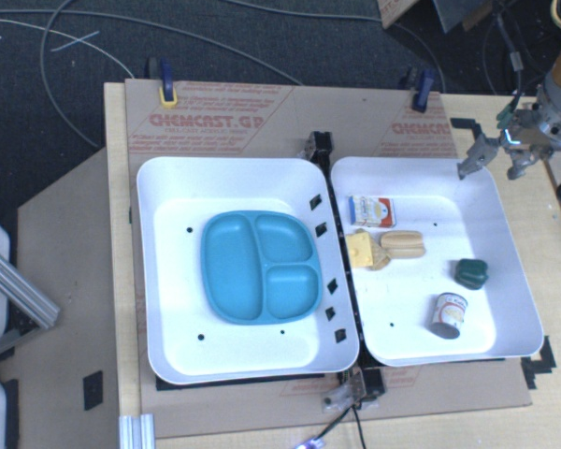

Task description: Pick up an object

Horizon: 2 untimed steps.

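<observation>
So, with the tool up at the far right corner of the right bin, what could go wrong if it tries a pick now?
1. The yellow block and the wooden piece touch, so a grasp there may catch both or push one aside.
2. The small can lies on its side and could roll away.
3. The tool hangs over the right bin rim, so a straight descent might strike it.

Arm (pixel 553 110): cut off by right edge, mostly out of frame.
Packet (pixel 371 211) label: too small to read.
Can (pixel 448 313) print: blurred.

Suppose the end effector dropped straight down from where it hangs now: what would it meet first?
Probably the far right rim of the right bin or the bench just beyond it; the end effector hangs about over that corner, though height is hard to judge.
</observation>
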### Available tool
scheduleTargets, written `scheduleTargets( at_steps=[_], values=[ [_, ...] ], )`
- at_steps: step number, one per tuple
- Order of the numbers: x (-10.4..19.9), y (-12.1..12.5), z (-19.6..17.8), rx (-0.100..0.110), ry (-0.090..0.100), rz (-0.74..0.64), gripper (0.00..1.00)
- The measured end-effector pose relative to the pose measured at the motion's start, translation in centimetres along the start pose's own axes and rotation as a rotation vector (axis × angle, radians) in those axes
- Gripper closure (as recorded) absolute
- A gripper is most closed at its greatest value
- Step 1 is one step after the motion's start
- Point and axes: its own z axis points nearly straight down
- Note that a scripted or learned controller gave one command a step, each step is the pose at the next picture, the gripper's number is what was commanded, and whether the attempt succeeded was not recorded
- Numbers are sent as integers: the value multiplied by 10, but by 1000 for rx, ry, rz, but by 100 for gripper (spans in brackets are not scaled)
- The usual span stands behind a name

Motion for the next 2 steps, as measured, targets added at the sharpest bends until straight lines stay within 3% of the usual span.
scheduleTargets(
  at_steps=[2],
  values=[
    [12, -7, 108, 4, 2, -1, 0]
  ],
)
